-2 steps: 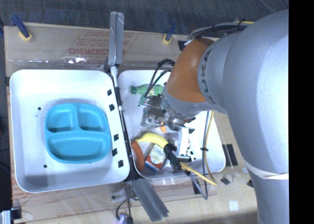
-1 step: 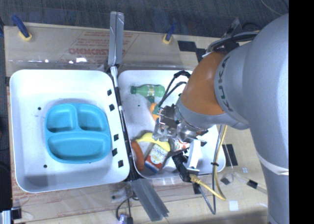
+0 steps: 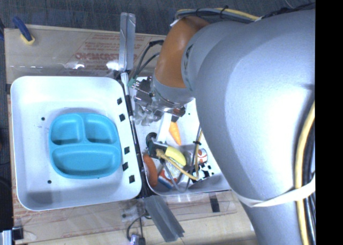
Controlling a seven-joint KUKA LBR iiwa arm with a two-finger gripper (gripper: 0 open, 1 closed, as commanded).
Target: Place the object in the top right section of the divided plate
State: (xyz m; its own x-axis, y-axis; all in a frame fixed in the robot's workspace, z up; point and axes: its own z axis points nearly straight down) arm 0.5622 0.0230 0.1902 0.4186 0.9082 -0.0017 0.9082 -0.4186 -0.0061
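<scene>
Smooth grey arm [image 3: 257, 126] casing bulks nearest the lens, from three o'clock inward, with a glossy orange band [image 3: 174, 51] above the wrist. Its metal gripper [image 3: 147, 111] hangs over the right bin [image 3: 214, 182] near the divider; whether it is open or closed I cannot tell. Below it, at six o'clock, lies a jumble: a curved yellow banana [image 3: 172, 155], a tapered carrot [image 3: 174, 131], a reddish sausage shape [image 3: 150, 169]. At nine o'clock, the rounded blue plate [image 3: 84, 145], three sections, sits in the left bin [image 3: 32, 104].
</scene>
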